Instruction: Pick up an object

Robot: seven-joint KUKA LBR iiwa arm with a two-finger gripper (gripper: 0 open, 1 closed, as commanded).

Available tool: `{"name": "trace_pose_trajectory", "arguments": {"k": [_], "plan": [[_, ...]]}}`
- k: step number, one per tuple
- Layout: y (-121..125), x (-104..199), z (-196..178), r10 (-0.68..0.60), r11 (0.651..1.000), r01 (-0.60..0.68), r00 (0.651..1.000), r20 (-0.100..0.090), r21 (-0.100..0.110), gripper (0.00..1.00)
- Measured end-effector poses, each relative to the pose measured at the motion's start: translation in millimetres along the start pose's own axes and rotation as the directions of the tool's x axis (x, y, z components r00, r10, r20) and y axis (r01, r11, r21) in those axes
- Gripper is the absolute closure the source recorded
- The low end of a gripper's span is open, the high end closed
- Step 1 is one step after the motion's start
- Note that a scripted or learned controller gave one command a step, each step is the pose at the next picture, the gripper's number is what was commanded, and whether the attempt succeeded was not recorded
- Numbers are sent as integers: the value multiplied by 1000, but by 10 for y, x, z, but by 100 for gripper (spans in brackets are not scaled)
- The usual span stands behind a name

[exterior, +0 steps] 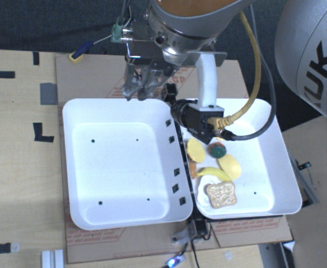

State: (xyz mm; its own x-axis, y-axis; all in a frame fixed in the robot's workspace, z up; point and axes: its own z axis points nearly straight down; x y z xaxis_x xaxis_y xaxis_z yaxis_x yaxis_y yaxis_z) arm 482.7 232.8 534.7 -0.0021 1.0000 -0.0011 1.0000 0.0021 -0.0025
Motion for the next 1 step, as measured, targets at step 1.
{"name": "trace_pose_trajectory", "arguments": {"k": [1], "plan": [[-12, -420, 3048, 4, 1000, -4, 1000, 7, 15, 100]]}}
